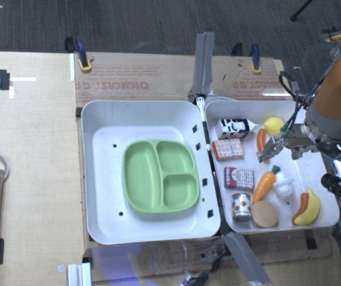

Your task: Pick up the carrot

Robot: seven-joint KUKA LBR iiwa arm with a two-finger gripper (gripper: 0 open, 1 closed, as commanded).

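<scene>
The carrot, orange with a green top, lies slanted in the middle of the right bin. My gripper hangs above the bin's upper middle, a little up and to the right of the carrot, over a small red sausage. Its fingers point left and down, and nothing shows between them. The arm's orange band and grey wrist fill the right edge of the camera view.
Around the carrot lie a yellow lemon, two small red boxes, a black-and-white carton, a can, a round biscuit, a white piece and a banana. The left bin holds a green divided plate.
</scene>
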